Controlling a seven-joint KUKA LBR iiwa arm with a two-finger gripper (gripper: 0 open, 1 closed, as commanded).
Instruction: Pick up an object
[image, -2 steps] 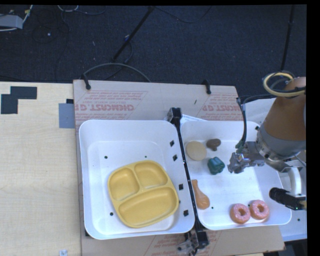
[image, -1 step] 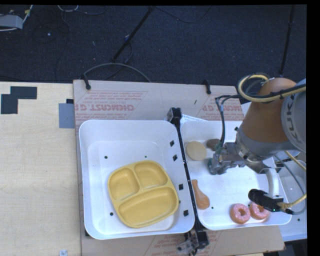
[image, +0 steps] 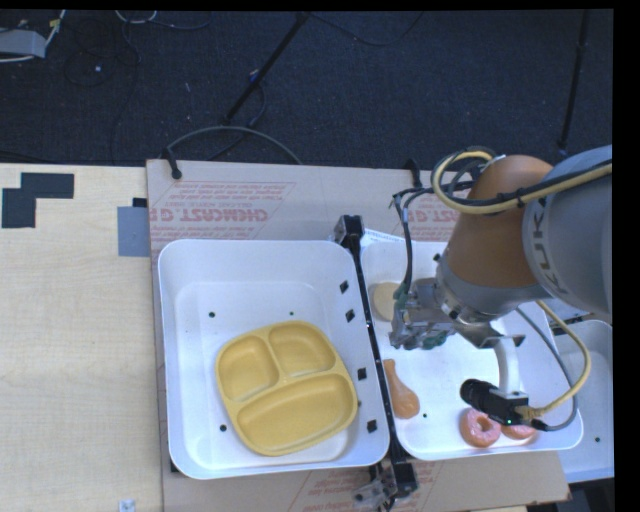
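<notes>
My gripper (image: 412, 337) hangs low over the left part of the right bin (image: 440, 445), under the orange-banded wrist. A pale cream round object (image: 383, 297) lies just to its upper left, partly covered by the gripper body. An orange drumstick-shaped toy (image: 401, 392) lies below the gripper, close to the bin's left wall. A pink frosted donut (image: 479, 429) rests near the bin's front edge, to the lower right of the gripper. I see nothing clearly between the fingers.
The left bin (image: 190, 300) holds a yellow divided plate (image: 287, 387) in its lower middle. A black divider (image: 366, 340) runs between the two bins. The arm covers the right bin's upper right part.
</notes>
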